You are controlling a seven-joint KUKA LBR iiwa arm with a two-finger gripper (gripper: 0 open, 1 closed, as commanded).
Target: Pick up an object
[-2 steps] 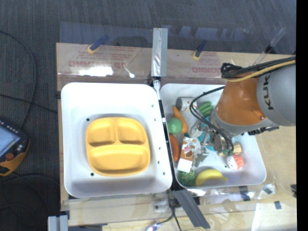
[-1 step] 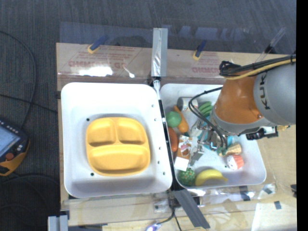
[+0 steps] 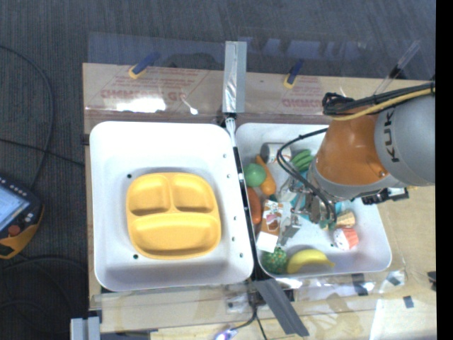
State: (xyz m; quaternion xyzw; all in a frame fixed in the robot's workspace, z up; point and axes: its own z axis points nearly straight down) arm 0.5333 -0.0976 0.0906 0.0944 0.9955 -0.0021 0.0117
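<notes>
The grey arm point(image 3: 414, 144) with its orange band point(image 3: 350, 151) rises closest to the camera, reaching in from the right and hanging over the right bin point(image 3: 375, 257). Below the band, the end effector point(image 3: 311, 210) points down among the toy foods; its tip is a tangle of metal and cable from this angle, so I cannot tell how it stands, and nothing can be seen gripped in it.

No object is singled out by the task, and the candidates all lie in that right bin. Just beside the end effector on its left is a small printed packet point(image 3: 272, 214); a white card point(image 3: 267, 241) lies just below that. Toward the front wall sit a yellow banana point(image 3: 309, 260) and, touching its left end, a green broccoli-like piece point(image 3: 275, 259). Right of the end effector are a small red-and-white item point(image 3: 342, 239) and a tan one point(image 3: 345, 220). Further back lie an orange carrot-like piece point(image 3: 267, 183), a round green piece point(image 3: 253, 173) and a striped green one point(image 3: 303, 160).

The left bin point(image 3: 106, 190) holds a yellow compartment tray point(image 3: 173, 213), well apart from the arm.

As a judgement: the approach looks done, with the arm low over the pile, but a pick is not shown. Everything appears to rest on the bin floor, so closing, lifting and confirming a hold are left.
</notes>
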